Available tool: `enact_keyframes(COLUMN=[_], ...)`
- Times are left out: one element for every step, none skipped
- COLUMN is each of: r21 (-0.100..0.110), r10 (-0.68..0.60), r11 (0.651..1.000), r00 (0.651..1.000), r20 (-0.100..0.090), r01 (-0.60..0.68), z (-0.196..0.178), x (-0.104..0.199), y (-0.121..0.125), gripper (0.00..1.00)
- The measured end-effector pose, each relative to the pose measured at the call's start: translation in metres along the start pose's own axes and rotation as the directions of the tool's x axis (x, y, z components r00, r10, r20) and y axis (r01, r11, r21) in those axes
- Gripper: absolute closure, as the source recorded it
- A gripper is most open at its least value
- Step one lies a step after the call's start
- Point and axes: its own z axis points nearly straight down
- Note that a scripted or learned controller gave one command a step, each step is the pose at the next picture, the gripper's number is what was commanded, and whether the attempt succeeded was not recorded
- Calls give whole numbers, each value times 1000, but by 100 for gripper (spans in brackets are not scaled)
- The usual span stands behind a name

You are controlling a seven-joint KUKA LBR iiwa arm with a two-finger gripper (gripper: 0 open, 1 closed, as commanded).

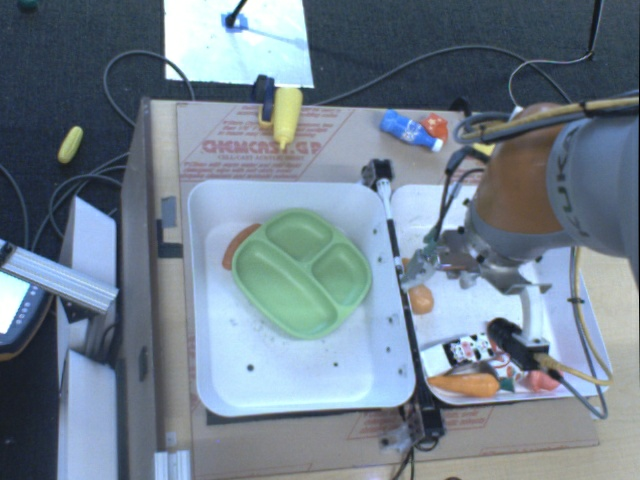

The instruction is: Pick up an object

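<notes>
The pincer (420, 266) hangs low over the left side of the right bin (415, 213), close by the dividing rim between the two bins. Whether it is wide or narrow cannot be told from this angle, and nothing can be seen in its grip.

Just below it, apart from it, lies a small orange lump (421, 299) on the white floor of the right bin. It is rounded and smooth, paler on one side, with no marking that can be made out.

Further down the same bin, against the near wall, lie an orange carrot-shaped piece (465, 385), a small white card-like item (468, 349) with black and red print too fine to read, and a red and green piece (540, 378).

The left bin (300, 368) holds a pale green divided plate (300, 271) with three compartments; an orange thing (237, 243) peeks out from under its left edge.

Beyond the bins, on the cardboard-covered surface (330, 133), a yellow bottle-shaped object (286, 113) and a blue and orange object (412, 128) lie well apart. Red printed lettering on the cardboard cannot be read.

The grey arm (590, 178), with its orange band, bears large dark letters that cannot be read whole.
</notes>
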Motion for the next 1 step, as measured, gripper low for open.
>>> enact_keyframes(r21=[-3], r10=[-3], r11=[1000], r00=[1000], r20=[-1], r01=[3], z=[-11], x=[1], y=[1], gripper=[100])
